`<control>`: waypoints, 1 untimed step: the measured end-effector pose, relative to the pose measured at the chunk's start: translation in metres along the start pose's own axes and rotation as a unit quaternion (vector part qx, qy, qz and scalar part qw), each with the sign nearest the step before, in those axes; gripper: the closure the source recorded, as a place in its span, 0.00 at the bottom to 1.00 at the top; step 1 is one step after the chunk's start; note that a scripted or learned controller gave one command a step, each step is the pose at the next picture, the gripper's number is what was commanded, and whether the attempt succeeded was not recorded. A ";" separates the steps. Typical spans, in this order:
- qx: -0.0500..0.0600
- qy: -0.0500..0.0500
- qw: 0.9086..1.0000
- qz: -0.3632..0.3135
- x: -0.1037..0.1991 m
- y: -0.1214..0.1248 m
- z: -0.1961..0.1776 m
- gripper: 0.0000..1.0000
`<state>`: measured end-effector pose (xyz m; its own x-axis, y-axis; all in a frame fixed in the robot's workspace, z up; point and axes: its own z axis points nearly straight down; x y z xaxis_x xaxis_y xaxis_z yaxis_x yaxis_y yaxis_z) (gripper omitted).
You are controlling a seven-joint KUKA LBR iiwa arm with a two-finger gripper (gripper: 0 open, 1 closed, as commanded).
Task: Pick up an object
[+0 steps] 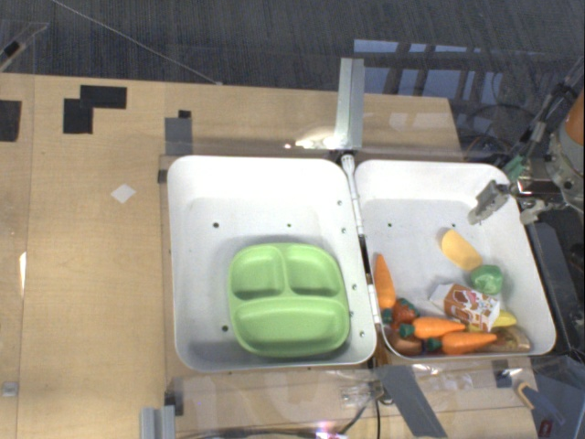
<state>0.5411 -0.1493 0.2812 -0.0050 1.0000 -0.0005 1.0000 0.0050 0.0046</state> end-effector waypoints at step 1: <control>0.001 0.000 1.000 -0.027 0.021 -0.010 0.128 0.00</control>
<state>0.5313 -0.1284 0.1531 -0.0590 0.9983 -0.0001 0.9983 0.0590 0.0029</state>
